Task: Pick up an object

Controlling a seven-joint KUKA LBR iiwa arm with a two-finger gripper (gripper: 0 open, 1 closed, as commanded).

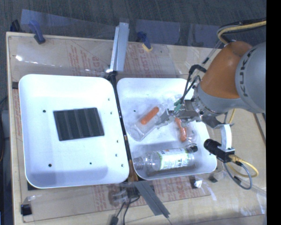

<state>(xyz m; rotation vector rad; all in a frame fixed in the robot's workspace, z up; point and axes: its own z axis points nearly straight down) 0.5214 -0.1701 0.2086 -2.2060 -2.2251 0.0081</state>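
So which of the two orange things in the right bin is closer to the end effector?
The smaller orange carrot-shaped piece, lying just below the end effector; the larger orange one lies farther left inside clear packaging.

You are looking down on a pale wooden bench [60,55] printed with faint red lettering, set on dark grey carpet [131,3]. Clear plastic sheets [74,27] stand along its far edge, held by blue clamps [37,34]. Light is even.
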